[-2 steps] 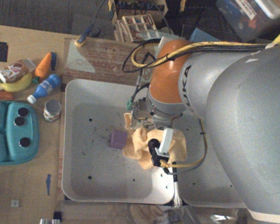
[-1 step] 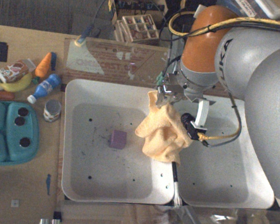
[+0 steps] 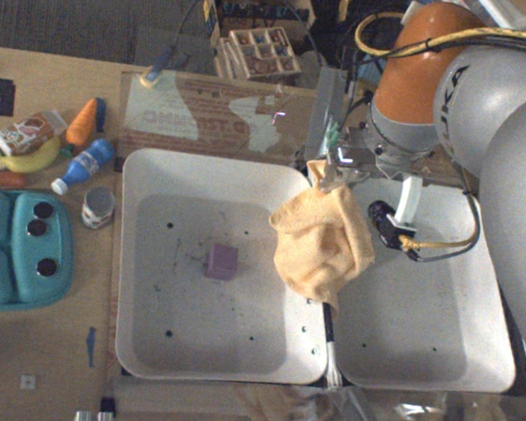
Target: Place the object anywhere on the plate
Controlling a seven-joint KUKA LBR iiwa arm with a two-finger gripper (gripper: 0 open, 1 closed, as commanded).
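Nearest the camera, two white bins sit side by side: the left bin point(image 3: 129, 265) and the right bin point(image 3: 471, 370), one of each. On the left bin's floor there is one small purple block point(image 3: 222, 262), lying alone left of the centre rib.

Now the cloth! One yellow cloth point(image 3: 320, 244) hangs bunched over the rib between the two bins, with most of its bulk over the left bin's right edge. Its top corner is drawn up to a peak right at the gripper point(image 3: 332, 170), and the jaws are pinched together on that peak. The rest of the fabric droops below and nearer than them.

Out left on the bench lie one teal tray point(image 3: 13, 247) with four dark round spots, one small can point(image 3: 98, 207), one blue-capped bottle point(image 3: 85, 164), one banana point(image 3: 28, 159) and one carrot point(image 3: 85, 120). The labels on the can and bottle are too small to read.

Farther back, the grey arm point(image 3: 501, 109) comes in from the right, its orange band point(image 3: 427, 54) above the wrist. It carries dark lettering, skewed and not legible. Behind the left bin lies a brown board point(image 3: 217, 119) with pale, faded lettering I cannot make out. Beyond it stands one wooden box point(image 3: 262, 49) split into compartments.
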